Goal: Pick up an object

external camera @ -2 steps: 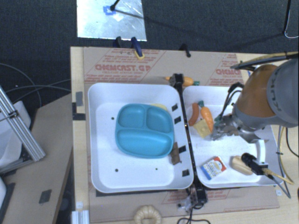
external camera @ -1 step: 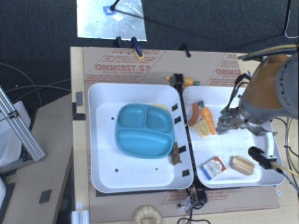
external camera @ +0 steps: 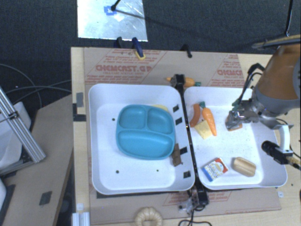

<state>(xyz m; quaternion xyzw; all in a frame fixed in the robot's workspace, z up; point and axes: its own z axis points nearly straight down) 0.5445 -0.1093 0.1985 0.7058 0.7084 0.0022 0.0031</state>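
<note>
Hovering low in the right bin (external camera: 268,140), gripper (external camera: 233,121) near the carrot (external camera: 209,119) — grip state unclear; approach step, next needs descent onto something.

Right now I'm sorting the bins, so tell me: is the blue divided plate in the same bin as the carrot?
No: the blue divided plate lies in the left bin, while the carrot lies in the right bin.

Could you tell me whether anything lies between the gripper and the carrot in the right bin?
Nothing visible does. The gripper is low over the right bin, and bare white floor separates it from the carrot to its left. The cheese wedge lies beside the carrot, not between.
</note>
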